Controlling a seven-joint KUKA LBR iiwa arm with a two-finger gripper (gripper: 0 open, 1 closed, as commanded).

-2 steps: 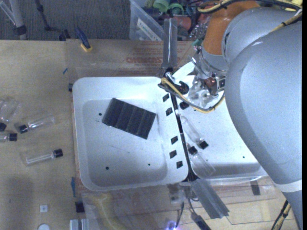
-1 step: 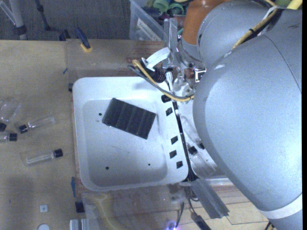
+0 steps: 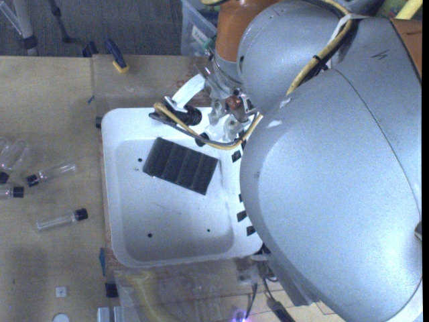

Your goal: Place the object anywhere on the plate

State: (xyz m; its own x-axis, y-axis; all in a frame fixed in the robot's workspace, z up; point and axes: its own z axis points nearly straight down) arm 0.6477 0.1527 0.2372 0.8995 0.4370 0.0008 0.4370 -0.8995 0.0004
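Lying flat on the floor of the white bin [image 3: 109, 180], the black ribbed slab [image 3: 179, 166] reads as the task's object — broad face down, nothing on it, nothing touching it. It sits toward 11 o'clock of the bin's middle, near the far wall but apart from it. Flat like that it is stable and offers only thin edges, so I judge a pick would have to close across the short side. Long axis runs roughly 10 o'clock to 4 o'clock, a little skewed to the bin walls. The ribs seem to run the short way, about 1 to 7 o'clock. Both ends look alike, so no front or back to call.

Gripper [image 3: 224, 116] hangs at 1 o'clock from the slab, over the bin's far rim, below the orange band [image 3: 234, 25] of the arm [image 3: 322, 180]. It is apart from the slab; whether it is open or closed cannot be told — wrist parts and cabling crowd it. The arm's grey bulk covers the 3 o'clock side, so where the plate stands cannot be judged. Likely stage: object not yet picked up.

On the bench [image 3: 47, 99], at 9 o'clock of the bin, lie clear vials [image 3: 59, 219] with black caps, well apart from it and no part of the task.
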